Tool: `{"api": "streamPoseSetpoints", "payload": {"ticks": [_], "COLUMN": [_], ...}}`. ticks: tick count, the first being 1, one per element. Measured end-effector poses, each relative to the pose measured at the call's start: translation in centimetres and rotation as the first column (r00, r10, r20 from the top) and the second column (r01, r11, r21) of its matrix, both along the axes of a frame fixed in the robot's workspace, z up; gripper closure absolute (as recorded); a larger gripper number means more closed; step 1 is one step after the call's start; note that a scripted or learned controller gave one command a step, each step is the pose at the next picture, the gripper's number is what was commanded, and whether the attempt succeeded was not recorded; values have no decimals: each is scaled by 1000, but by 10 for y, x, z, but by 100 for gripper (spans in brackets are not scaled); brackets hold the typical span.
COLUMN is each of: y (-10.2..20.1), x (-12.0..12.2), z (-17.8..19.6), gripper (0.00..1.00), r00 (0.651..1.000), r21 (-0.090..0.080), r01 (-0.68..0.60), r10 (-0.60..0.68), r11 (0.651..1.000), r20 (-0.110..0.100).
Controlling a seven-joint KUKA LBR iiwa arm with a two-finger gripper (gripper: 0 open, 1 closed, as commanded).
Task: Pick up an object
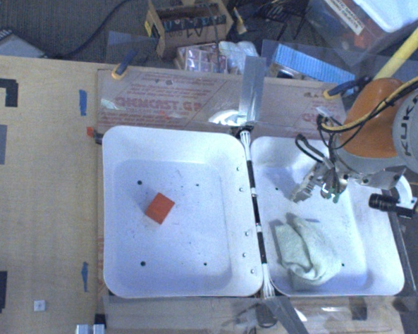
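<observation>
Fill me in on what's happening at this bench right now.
A grey KUKA arm reaches in from the right over the right bin. Its gripper hangs above the bin floor with nothing between its fingers. A crumpled pale cloth lies just below it in that bin, untouched. An orange block sits alone in the left bin. Nothing has been picked up yet.

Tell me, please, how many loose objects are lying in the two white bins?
2: an orange block in the left bin, and a crumpled pale cloth in the right bin, below the claw.
</observation>
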State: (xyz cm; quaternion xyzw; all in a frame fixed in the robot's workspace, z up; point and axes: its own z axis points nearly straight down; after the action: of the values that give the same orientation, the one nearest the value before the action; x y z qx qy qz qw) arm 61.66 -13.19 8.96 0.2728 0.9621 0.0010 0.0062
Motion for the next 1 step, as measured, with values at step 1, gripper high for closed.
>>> {"api": "streamPoseSetpoints", "payload": {"ticks": [1], "y": [77], "x": [-20], "z": [97], "gripper": [100], "r00": [998], "r21": [2], "r01": [65], "r10": [-65], "r11": [998], "r20": [-5]}}
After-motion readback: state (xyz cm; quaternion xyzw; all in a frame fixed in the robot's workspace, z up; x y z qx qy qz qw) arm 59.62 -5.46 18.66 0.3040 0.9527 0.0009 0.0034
